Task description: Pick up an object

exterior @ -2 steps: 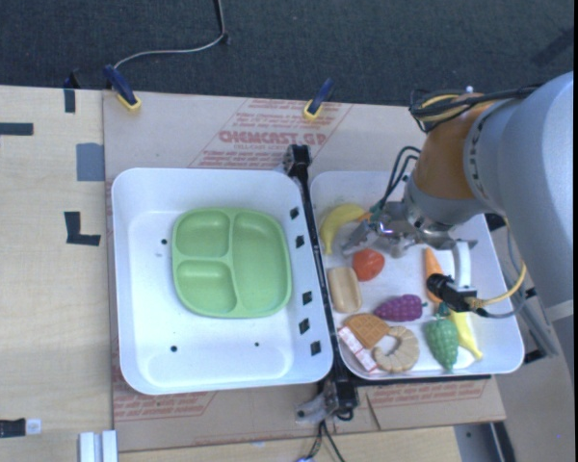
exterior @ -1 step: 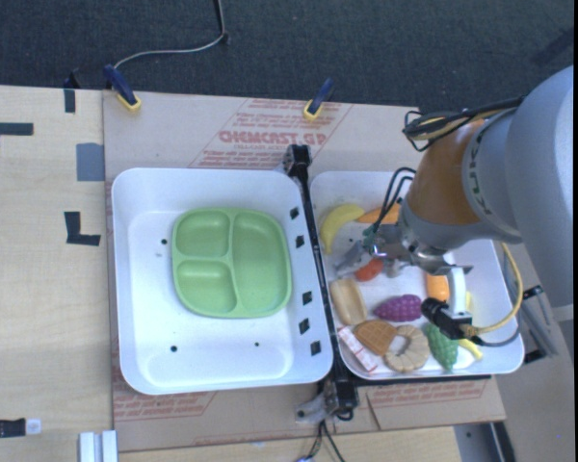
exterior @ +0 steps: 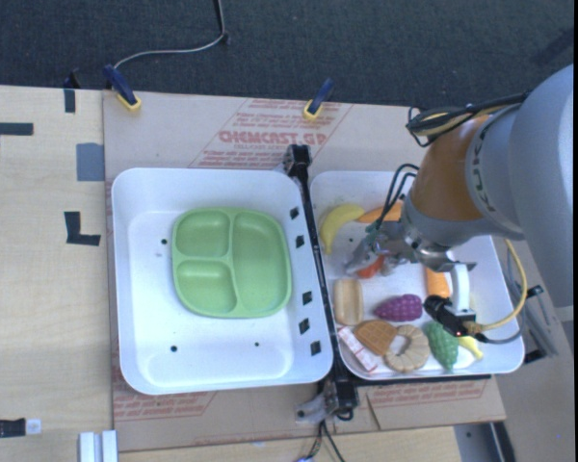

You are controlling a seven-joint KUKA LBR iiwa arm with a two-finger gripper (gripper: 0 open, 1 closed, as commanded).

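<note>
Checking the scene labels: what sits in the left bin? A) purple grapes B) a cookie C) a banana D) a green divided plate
D: the green divided plate lies alone in the left bin, while the banana, grapes and cookie all lie in the right bin.

The scene is evenly and brightly lit from above. Only faint, soft shadows are cast inside the white bins (exterior: 135, 287). Mild glare is seen on the green plate (exterior: 233, 263). The frame is slightly soft overall, and the arm (exterior: 520, 162) at the right is blurred.
</note>
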